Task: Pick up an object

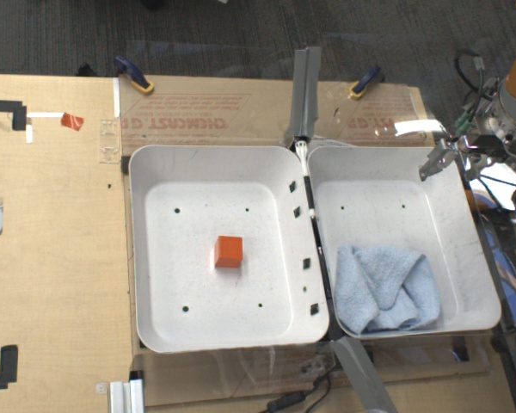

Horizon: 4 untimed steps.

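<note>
On the bench, seen from the fixed overhead camera, two shallow white bins sit side by side, their inner rims touching along a central seam. The left bin contains one object: a single orange block, resting flat on the bin floor slightly below and left of the floor's centre, apart from all four walls. The right bin contains one item: a light blue cloth, crumpled and folded over itself, lying in the lower portion of the bin, close to the near wall.

One arm enters from the right edge of the view. Its gripper hangs over the upper right corner of the right bin, near the rim, well apart from both the cloth and the orange block. Whether its fingers are apart or together cannot be told at this angle; nothing is seen between them.

Two blue-and-yellow clamps are fixed at the far edge of the cardboard sheet that lies under the bins: the first clamp at the left, the second clamp at the right. One small red item lies on the wooden surface at far left.
</note>
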### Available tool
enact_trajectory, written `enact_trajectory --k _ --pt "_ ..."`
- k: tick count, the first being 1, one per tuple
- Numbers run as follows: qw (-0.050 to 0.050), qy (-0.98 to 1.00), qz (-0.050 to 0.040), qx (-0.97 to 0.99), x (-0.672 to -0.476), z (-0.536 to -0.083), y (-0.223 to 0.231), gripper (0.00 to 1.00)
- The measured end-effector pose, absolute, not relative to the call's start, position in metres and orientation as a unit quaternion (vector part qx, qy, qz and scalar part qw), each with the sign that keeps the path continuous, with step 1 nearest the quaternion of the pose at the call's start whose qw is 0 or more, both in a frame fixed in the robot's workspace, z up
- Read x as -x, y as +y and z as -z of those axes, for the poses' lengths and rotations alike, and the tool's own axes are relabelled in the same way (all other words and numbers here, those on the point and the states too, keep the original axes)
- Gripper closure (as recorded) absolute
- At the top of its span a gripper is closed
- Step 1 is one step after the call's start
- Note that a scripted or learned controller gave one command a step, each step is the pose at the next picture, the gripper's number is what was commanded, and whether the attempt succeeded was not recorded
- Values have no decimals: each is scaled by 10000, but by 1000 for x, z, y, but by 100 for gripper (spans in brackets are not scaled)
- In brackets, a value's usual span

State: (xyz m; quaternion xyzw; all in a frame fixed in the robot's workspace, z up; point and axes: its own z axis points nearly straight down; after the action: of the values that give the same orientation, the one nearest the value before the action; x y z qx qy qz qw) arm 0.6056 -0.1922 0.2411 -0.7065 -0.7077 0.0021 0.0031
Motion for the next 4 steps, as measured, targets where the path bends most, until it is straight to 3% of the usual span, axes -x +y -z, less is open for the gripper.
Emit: enact_trajectory --k 1,2,3,4 --pt "40 -7551 -16 6556 -559 -117 -169 0" --pt "18 -7934 1 6087 -478 -89 -189 0" --pt "42 -7924 2 6099 -478 -94 -189 100" --pt "29 -6925 -12 7214 -478 -109 -142 100"
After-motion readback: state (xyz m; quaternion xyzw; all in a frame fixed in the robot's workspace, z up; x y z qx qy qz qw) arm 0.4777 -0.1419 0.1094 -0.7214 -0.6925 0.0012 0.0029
